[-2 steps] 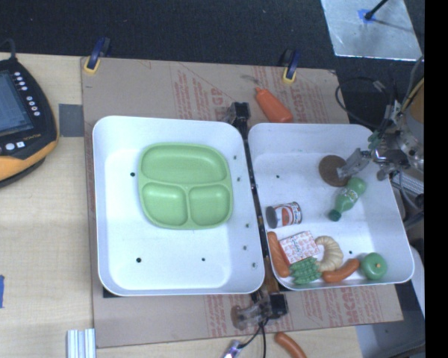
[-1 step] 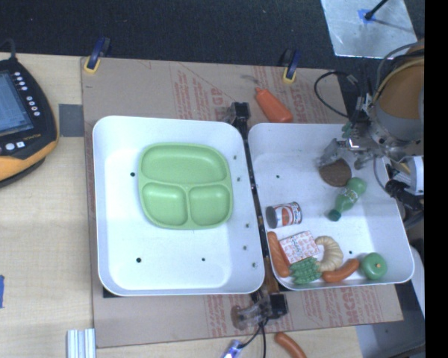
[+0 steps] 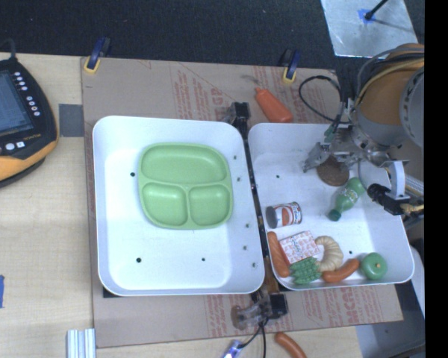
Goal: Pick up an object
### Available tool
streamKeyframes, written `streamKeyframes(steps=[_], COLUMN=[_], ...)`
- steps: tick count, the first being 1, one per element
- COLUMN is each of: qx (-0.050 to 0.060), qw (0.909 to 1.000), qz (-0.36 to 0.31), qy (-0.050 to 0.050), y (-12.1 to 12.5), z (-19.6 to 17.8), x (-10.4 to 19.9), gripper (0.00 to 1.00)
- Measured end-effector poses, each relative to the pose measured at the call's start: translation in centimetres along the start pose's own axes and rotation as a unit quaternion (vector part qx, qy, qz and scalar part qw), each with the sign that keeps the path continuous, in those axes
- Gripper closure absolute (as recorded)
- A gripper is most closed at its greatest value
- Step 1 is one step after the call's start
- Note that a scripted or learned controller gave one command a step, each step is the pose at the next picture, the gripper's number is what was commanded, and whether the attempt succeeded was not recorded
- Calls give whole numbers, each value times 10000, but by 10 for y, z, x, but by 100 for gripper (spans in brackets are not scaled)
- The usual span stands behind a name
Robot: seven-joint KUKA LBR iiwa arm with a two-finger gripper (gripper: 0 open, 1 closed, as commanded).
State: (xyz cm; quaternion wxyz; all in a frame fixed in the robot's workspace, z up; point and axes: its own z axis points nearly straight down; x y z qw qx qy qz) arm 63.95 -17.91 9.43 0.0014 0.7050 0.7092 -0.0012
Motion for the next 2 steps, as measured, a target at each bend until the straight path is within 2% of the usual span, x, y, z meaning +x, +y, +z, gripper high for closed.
streamKeyframes(steps=[1, 2], qx=[2, 31], qw=[10000, 10000], qz=[11, 1], qy=[11, 19], y=[17, -74], z=[-137, -77], x=[-27, 49], gripper=[0, 0])
